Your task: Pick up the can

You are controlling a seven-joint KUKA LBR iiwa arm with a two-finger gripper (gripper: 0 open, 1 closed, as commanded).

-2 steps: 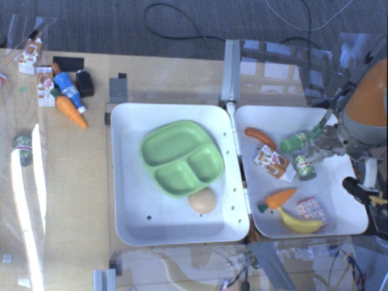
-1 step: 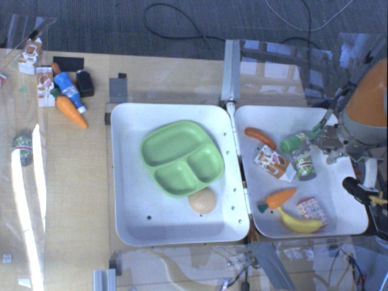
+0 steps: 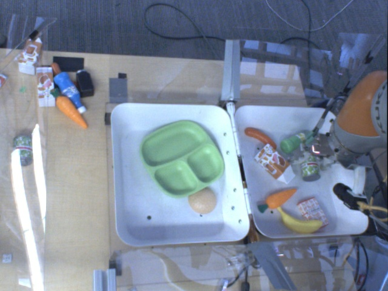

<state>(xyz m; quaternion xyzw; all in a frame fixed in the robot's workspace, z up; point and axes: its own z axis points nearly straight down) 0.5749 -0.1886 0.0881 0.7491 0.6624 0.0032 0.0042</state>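
Two neighbours crowd the can (image 3: 310, 170): carton (image 3: 271, 161), green bottle (image 3: 292, 142); gripper (image 3: 315, 149) above, grip unclear.

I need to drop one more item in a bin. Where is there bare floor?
Left bin: bare strip along its left wall beside the green tray, and the front below the tray, left of the bun. Right bin: crowded with sausage, carton, can, carrot and banana.
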